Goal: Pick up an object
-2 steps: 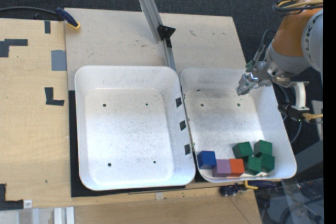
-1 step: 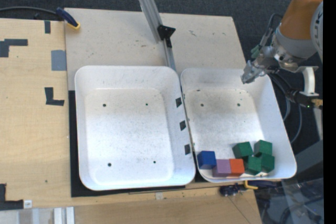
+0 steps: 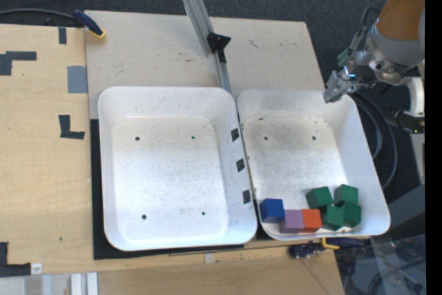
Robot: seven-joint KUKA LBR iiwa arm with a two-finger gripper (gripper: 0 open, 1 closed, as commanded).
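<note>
Several small blocks lie bunched in the near right corner of the right bin [image 3: 359, 141]: a blue block [image 3: 272, 209], a purple block [image 3: 294, 220], an orange block [image 3: 311, 219] and several green blocks [image 3: 337, 204]. My gripper [image 3: 335, 88] hangs over the far right corner of that bin, well away from the blocks. It is seen from above and its tips are small and dark. Nothing shows under it.
The left bin [image 3: 169, 166] sits beside the right one. A slanted metal bar [image 3: 195, 7] with a black clamp crosses the bench behind the bins. Black cables run along the bench's right side. A blue and yellow tool [image 3: 89, 23] lies at the far left.
</note>
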